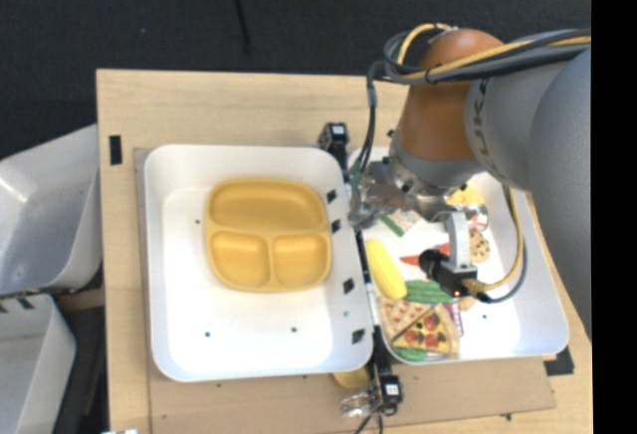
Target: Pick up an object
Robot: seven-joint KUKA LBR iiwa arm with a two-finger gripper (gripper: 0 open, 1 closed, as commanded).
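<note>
Here the corn cob (385,268) is bright yellow, smooth and long, and it lies slantwise in the right bin (528,323) close to its left wall, with a green pea pod (428,291) and a pizza slice (423,327) beside it. The tool (383,203) is near the cob's far end. Whether it is apart or together I cannot tell.
</note>
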